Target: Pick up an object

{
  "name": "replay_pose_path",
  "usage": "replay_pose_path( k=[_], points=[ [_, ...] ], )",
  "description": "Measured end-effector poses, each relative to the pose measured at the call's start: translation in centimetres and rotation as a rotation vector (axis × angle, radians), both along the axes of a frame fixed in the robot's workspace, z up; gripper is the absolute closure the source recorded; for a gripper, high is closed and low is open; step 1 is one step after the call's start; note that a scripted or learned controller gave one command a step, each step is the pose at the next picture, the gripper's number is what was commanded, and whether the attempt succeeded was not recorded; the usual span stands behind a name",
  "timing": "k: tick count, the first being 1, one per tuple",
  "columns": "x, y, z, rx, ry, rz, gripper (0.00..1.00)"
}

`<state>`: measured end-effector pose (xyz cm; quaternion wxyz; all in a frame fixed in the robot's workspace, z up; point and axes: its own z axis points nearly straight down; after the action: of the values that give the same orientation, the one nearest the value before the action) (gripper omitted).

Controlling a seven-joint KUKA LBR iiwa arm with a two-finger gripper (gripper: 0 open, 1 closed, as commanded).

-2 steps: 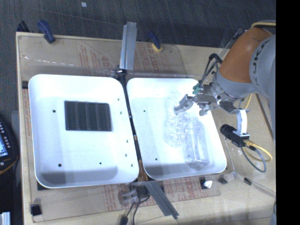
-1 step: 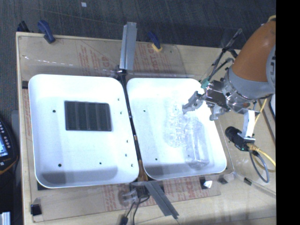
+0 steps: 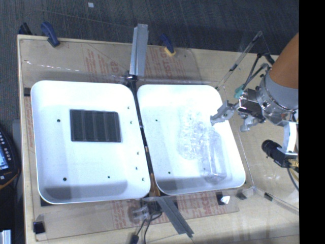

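Two white bins (image 3: 45, 93); one clear plastic object (image 3: 200, 144) in right bin

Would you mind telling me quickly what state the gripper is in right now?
Gripper: at the right bin's right rim, above the clear plastic objects; nothing seen between its fingers; open or shut cannot be told.

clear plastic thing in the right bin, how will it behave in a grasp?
The clear item looks like thin, crinkled transparent plastic, so probably light and apt to flex or crush. Its glossy surface may slip. It lies flat in the right bin, so rolling seems unlikely. The pincer sits near its upper edge.
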<state>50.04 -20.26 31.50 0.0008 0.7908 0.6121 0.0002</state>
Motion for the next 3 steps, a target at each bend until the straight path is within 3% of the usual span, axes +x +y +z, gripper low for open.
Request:
replay_pose_path(
  k=[1, 2, 3],
  points=[
    [1.6, 0.4, 0.8, -0.001, 0.001, 0.271, 0.00],
    [0.5, -0.7, 2.4, -0.002, -0.001, 0.304, 0.00],
    [4.4, -0.6, -1.0, 0.002, 0.005, 0.539, 0.00]
  ],
)
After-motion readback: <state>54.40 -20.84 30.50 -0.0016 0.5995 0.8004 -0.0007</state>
